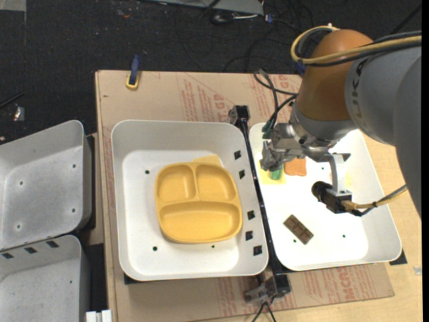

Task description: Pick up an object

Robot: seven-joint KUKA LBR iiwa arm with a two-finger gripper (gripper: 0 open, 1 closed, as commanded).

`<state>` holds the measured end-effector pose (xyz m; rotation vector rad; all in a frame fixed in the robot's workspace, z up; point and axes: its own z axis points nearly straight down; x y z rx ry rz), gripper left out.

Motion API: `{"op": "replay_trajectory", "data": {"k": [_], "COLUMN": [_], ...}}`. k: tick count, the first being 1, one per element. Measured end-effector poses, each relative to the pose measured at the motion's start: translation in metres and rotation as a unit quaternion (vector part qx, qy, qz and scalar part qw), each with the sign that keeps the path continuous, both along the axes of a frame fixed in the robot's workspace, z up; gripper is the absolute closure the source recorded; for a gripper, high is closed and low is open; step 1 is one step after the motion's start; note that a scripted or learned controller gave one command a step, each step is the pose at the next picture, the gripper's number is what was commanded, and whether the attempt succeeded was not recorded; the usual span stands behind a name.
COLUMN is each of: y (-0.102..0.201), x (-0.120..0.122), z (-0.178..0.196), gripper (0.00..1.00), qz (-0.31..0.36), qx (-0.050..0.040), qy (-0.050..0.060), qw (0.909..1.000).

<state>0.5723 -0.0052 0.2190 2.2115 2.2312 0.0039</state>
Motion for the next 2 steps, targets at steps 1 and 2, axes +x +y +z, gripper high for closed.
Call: {"op": "replay_trajectory", "data": {"k": [1,2], "y": [0.044,0.102], "x": [0.015,0.025], "z": [0.0,-0.006], "gripper": [1.0,1.0], "qz": [-0.001,0.0], "qx": [-0.0003,0.0002], "qy": [0.0,0.0], "qw": [1.0,1.0]}}
